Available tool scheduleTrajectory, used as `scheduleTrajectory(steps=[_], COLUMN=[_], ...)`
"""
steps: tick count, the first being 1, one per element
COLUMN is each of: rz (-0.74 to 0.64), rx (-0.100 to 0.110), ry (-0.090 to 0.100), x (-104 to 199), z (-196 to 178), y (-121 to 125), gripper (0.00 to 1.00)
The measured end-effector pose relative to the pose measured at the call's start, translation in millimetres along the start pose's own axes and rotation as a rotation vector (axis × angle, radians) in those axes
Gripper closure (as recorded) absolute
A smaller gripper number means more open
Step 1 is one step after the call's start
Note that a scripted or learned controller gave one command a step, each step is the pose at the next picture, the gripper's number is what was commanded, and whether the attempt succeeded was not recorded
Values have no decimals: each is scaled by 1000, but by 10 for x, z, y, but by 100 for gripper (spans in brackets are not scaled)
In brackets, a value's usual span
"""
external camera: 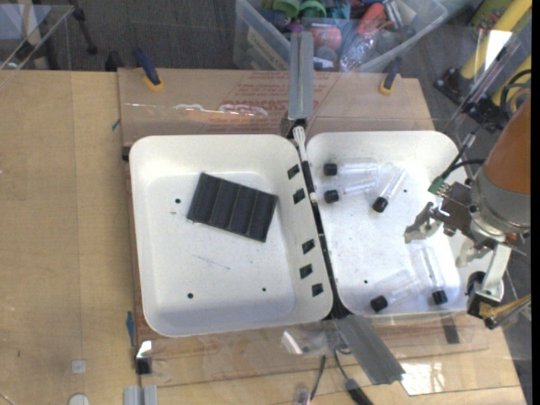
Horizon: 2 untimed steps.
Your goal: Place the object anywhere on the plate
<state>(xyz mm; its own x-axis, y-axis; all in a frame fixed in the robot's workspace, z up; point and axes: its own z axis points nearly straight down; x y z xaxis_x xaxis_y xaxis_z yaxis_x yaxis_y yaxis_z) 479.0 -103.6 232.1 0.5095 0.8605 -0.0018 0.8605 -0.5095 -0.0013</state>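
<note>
We see the gripper (451,243) over the right edge of the right bin (354,251), and we cannot tell how its jaws stand; nothing shows between them. Taking that bin as our landmark: just left of the gripper, low in the bin's right corner, lies a clear vial (430,272) with its black cap toward the bin's near rim. A second clear vial (395,294) lies beside it, further toward the bin's middle, cap pointing down-left. Both sit close to the gripper but apart from it, flat on the bin floor.

Up in the bin's far half we find three more vials clustered together: one (354,170) near the far-left corner, one (350,192) just below it, and one (388,188) tilted to their right, all well apart from the gripper.

The arm (510,167), with its orange band, rises off the bin's right side.

Left of the right bin, touching it along the shared rim, stands the left bin (160,302). On its floor lies the plate (232,207), dark and ribbed, well apart from every vial.
</note>
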Motion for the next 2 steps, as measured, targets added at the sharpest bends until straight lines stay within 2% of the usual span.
scheduleTrajectory(steps=[2], rz=[0], rx=[0], ry=[0], x=[0], z=[0], y=[0], gripper=[0])
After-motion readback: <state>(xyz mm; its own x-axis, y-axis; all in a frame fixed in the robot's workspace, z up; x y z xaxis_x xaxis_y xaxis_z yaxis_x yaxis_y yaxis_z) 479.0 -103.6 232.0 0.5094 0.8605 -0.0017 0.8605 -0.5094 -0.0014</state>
